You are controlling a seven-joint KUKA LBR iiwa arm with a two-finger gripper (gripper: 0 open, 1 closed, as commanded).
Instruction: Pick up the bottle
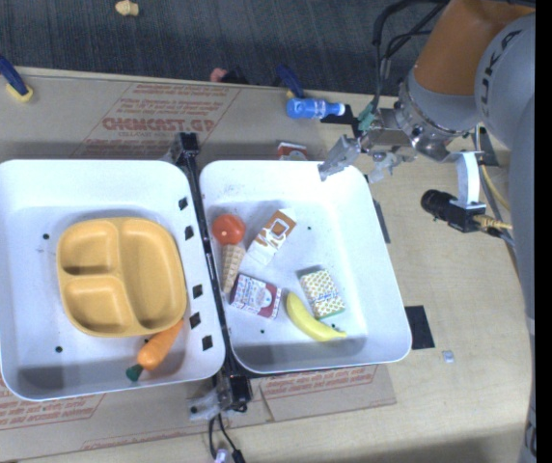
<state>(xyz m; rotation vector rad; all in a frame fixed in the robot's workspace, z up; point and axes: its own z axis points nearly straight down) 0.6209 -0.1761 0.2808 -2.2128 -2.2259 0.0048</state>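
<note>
Small blue plastic bottle [313,109]: lies on its side on the cardboard at upper centre, outside the bins, beyond the right white bin's [384,258] far rim. Two-finger metal gripper [361,158]: fingers apart, empty, hovering just right of it over that rim's corner. Risk: a round bottle may roll from closing fingers; the rim and a red scrap [291,149] crowd the approach.
</note>
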